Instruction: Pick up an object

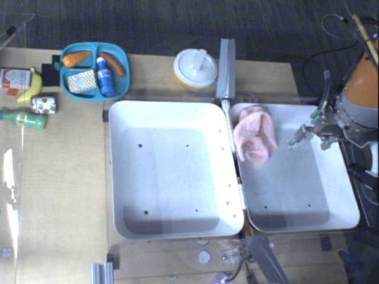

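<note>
- One soft, crumpled pink cloth [254, 134], right bin's [340, 218] upper left.
- Two shallow white rectangular bins; left bin [172, 170] smooth.
- Metal pincer [305, 134], right of frame: grip state cannot be told.

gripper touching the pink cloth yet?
Apart. The camera view shows the gripper over the right bin, with a strip of bare white bin floor between it and the pink cloth bunched against the bin's left wall.
</note>
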`<state>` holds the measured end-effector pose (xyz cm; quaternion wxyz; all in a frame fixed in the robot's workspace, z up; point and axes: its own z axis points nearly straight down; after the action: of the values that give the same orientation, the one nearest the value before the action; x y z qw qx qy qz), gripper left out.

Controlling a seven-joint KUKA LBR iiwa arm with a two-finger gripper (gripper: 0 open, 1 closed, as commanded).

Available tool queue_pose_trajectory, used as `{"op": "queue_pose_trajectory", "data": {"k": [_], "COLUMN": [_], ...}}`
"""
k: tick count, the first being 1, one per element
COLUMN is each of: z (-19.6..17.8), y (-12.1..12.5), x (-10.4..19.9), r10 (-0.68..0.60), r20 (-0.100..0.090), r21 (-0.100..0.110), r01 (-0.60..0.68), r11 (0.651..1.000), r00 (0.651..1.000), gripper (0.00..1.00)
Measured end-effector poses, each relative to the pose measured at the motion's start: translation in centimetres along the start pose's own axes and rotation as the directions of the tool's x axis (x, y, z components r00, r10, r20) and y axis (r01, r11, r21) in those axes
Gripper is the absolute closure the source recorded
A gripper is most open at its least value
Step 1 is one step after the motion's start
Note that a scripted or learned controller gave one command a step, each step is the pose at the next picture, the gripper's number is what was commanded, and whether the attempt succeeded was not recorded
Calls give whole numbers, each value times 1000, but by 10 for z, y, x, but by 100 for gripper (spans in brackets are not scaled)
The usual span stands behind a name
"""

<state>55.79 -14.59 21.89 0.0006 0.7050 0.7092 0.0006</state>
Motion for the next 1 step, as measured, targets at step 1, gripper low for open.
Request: {"op": "queue_pose_trajectory", "data": {"k": [1], "z": [130], "y": [51], "x": [37], "r10": [2], "r20": [2], "r21": [-12], "r01": [-2], "r11": [1000], "r00": [1000], "gripper": [0]}}
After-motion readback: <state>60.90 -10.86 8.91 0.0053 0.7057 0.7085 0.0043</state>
